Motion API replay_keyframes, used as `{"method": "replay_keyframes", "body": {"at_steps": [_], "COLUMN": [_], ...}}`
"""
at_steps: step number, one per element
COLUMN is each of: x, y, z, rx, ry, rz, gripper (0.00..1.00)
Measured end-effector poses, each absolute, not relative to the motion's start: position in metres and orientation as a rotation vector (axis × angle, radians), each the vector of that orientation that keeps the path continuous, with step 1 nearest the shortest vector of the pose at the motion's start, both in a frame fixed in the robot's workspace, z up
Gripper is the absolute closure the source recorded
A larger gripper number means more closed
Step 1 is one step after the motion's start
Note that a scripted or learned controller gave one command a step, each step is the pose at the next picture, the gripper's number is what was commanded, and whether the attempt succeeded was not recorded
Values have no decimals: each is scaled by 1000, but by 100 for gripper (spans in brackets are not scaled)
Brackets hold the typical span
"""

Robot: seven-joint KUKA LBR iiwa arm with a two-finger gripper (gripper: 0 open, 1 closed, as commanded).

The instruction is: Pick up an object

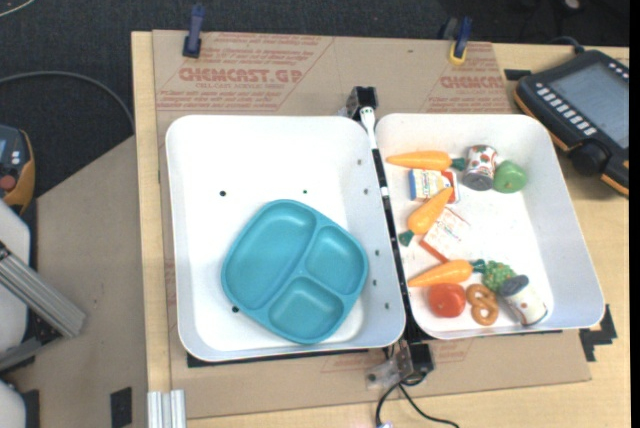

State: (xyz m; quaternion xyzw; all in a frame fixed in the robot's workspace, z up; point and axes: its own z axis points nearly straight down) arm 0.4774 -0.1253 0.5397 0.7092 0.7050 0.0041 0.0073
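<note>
The right bin holds several small toy foods. A carrot lies at its top, a second carrot slants below it, and a third carrot lies lower down. A small can and a green apple sit at the upper right. A red tomato, a pretzel and a broccoli piece crowd the lower edge. A small printed box and a card lie flat among them.
A teal divided plate rests in the left bin. A black clip sits where the bins meet. A black handheld controller lies at the right edge of the cardboard-covered bench.
</note>
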Motion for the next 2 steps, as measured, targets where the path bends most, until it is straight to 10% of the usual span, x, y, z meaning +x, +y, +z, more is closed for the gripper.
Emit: {"method": "replay_keyframes", "body": {"at_steps": [1, 2], "x": [521, 482], "y": [-140, -101], "z": [334, 516], "rx": [2233, 2204], "ry": [2229, 2215], "rz": [-15, 22], "gripper": [100, 100]}}
